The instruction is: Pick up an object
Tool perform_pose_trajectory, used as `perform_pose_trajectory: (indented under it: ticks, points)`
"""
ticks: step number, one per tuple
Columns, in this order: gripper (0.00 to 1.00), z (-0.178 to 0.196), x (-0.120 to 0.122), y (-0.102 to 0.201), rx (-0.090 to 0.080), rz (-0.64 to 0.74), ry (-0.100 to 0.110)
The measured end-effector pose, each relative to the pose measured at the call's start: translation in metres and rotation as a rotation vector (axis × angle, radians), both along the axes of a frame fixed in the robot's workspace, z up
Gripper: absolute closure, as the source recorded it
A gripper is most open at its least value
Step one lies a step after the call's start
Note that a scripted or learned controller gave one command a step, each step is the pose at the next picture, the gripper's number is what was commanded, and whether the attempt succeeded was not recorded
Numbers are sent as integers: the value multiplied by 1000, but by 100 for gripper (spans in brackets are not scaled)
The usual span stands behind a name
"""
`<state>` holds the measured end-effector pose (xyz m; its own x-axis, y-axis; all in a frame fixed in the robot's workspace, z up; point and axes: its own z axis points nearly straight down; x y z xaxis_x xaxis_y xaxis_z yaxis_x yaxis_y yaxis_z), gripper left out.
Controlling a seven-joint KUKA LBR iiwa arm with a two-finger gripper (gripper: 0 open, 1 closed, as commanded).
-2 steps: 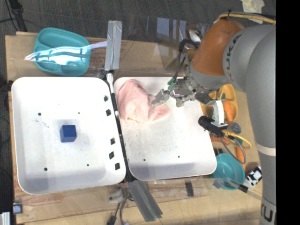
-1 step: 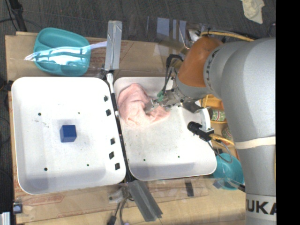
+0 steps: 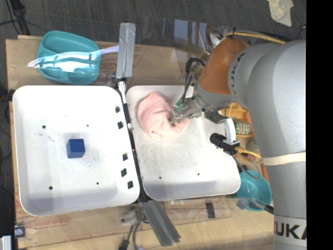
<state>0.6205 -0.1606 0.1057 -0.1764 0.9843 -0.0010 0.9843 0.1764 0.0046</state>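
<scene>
A soft, crumpled pink cloth lies in the right bin, bunched into a rounded lump in the bin's upper left part, close to the wall it shares with the left bin. The cloth is pale pink with lighter folds, wider at its upper end and tapering into a wrinkled tail toward the lower right.

The gripper sits at the cloth's right edge, touching the fabric there; whether it is apart, together or clamped on the cloth cannot be told, since the tip merges with the folds. The grey arm with its orange band reaches in from the right, over the right bin's upper right corner.

In the left bin rests 1 small blue cube, well apart from the cloth. A teal scoop-shaped container lies on the counter above the left bin. Another teal object sits just beside the right bin's lower right corner, partly hidden by the arm.
</scene>
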Motion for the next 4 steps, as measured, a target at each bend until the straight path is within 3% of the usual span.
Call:
perform_pose_trajectory:
  ticks: [1, 2, 3, 4]
  points:
    - [0, 0, 0, 0, -1, 0, 0]
    - [0, -11, 3, 24, -1, 77, 3]
    - [100, -1, 4, 24, -1, 81, 4]
    - [0, -1, 4, 24, -2, 81, 4]
